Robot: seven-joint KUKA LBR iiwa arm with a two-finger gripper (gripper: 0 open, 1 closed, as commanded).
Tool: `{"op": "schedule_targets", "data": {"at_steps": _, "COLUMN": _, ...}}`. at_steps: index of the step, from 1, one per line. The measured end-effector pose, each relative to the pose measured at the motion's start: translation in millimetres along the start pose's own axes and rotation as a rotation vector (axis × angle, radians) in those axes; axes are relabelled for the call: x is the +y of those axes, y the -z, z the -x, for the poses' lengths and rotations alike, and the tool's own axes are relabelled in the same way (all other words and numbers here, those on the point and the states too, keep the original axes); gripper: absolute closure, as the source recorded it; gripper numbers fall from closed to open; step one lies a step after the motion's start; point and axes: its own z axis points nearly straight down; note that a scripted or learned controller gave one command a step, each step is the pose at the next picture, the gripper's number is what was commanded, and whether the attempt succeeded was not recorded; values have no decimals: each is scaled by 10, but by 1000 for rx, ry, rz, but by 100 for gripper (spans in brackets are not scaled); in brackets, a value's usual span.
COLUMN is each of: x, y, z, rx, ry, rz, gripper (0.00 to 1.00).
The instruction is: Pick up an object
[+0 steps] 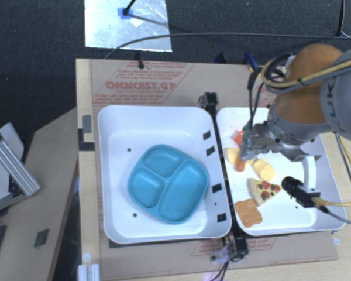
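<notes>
A: Item one, the left bin?

B: Shallow, white, on the surface. Contents: one blue divided plate, lying flat near the middle, three compartments, nothing in them.

A: Item two, the right bin?

B: Same make, set side by side with the first, the rims meeting under a line of black clips. Contents: a small heap of toy food along its left half. A pale yellow piece nearest the divider; an orange-red piece just beside it; a yellow lump to the right of that; a pizza slice below; a brown piece near the front rim.

A: Item three, the arm?

B: Grey, with a large orange housing, reaching in from the right over the right bin. The claw sits low at the upper end of the food cluster, close to the pale yellow and orange-red pieces.

A: Clenched or released?

B: Cannot tell; the wrist body covers it. Nothing can be recorded as gripped.

A: Why there?

B: Judged only: every candidate for pickup lies in that bin, and that corner is the densest.

A: Risk?

B: Pieces touch or nearly touch; a close may catch two or push one aside.
</notes>
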Motion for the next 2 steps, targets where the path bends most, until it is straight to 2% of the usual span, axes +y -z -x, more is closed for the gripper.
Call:
{"op": "schedule_targets", "data": {"at_steps": 1, "x": -47, "y": -87, "z": -491, "rx": 0, "ry": -2, "rz": -1, "gripper": 100}}
{"op": "schedule_targets", "data": {"at_steps": 2, "x": -53, "y": 30, "z": -1074, "rx": 0, "ry": 0, "rz": 0, "gripper": 100}}
